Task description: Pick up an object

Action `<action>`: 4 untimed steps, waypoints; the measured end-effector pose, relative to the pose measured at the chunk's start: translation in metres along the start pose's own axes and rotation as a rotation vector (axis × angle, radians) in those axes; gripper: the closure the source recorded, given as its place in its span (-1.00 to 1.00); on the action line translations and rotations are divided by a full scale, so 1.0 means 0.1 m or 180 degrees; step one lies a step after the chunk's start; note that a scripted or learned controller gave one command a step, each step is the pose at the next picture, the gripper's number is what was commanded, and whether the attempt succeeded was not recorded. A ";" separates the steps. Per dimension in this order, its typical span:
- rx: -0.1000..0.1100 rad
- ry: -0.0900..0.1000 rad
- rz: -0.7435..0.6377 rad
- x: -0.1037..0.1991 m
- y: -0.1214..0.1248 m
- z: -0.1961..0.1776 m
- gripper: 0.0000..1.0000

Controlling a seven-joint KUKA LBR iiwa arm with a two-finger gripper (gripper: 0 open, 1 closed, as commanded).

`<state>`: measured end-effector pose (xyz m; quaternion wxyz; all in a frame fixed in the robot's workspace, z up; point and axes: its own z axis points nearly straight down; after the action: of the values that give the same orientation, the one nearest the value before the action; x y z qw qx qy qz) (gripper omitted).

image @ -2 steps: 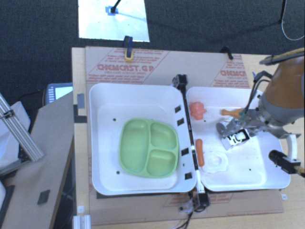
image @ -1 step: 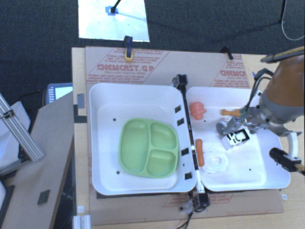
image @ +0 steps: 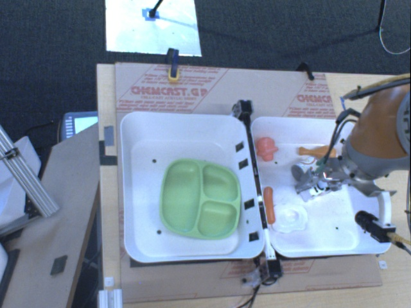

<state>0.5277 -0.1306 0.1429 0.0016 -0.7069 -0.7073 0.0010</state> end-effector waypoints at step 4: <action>-0.0033 -0.0009 -0.0013 -0.06 0.11 -0.85 1.00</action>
<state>0.5389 -0.1369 0.2274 -0.0031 -0.7055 -0.7087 -0.0018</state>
